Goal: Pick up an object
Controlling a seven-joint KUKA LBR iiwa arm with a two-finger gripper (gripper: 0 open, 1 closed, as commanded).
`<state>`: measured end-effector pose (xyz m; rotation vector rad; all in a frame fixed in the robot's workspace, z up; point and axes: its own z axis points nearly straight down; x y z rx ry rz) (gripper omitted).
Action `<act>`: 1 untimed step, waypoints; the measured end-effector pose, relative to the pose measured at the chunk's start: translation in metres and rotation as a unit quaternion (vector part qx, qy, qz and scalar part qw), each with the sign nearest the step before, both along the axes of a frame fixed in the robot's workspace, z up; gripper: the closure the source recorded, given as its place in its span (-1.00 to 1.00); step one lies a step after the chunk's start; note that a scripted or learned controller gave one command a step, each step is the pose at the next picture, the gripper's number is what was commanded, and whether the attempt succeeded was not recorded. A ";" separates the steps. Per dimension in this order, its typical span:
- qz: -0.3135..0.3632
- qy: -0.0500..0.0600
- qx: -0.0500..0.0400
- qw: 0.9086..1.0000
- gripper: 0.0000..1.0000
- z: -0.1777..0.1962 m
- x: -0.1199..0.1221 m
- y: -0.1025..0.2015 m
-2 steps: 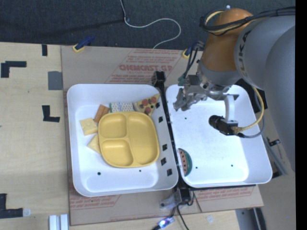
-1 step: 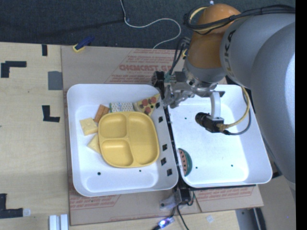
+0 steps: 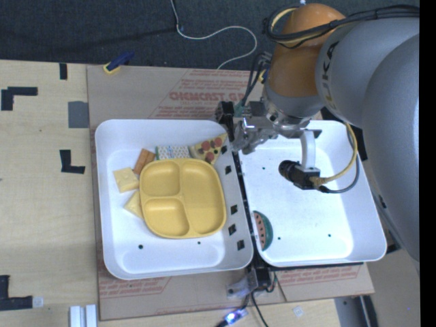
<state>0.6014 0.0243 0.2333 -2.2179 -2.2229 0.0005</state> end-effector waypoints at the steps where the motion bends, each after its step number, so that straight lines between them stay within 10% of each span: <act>1: 0.000 0.001 -0.001 1.000 1.00 -0.016 0.009 -0.002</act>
